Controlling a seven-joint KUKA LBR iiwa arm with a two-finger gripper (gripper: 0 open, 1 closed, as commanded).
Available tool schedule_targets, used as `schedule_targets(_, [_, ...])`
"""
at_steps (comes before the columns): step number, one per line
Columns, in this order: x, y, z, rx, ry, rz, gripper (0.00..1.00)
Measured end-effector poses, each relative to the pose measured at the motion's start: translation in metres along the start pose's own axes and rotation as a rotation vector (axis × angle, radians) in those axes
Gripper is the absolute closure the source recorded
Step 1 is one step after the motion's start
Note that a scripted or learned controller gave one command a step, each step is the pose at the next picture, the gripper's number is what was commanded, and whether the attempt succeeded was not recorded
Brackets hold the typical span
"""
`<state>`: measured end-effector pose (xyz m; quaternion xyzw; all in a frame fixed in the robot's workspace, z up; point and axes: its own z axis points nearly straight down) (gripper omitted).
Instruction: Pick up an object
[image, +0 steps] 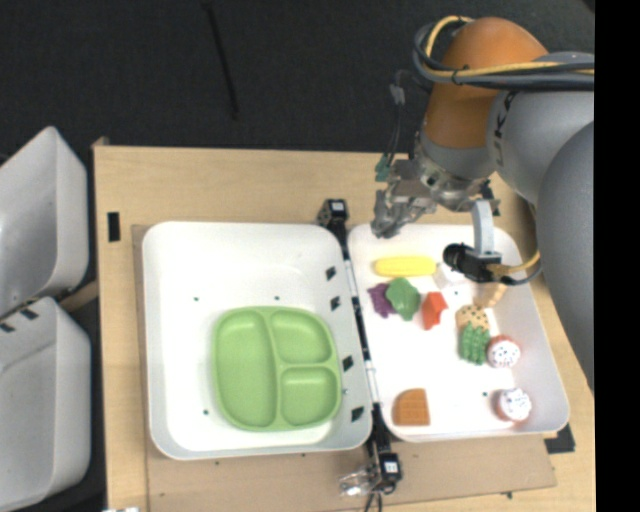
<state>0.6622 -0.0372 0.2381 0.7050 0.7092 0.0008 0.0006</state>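
Camera view: fingers (385, 228) hanging over right bin (535, 400) far rim, spread — you cannot tell. Banana (404, 266) lying just beside; descending here, you're risking rim strike.

counter (230, 185): light wood
left bin (170, 300): white, at 9 o'clock
right bin (545, 370): white, at 3 o'clock, touching the left
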Motion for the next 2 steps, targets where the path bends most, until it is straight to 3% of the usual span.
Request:
schedule_targets(1, [0.045,0.019,-0.013,-0.003,0.0,0.001,1.0])
schedule_targets(2, [0.057,0.027,-0.013,-0.001,-0.001,0.003,1.0])
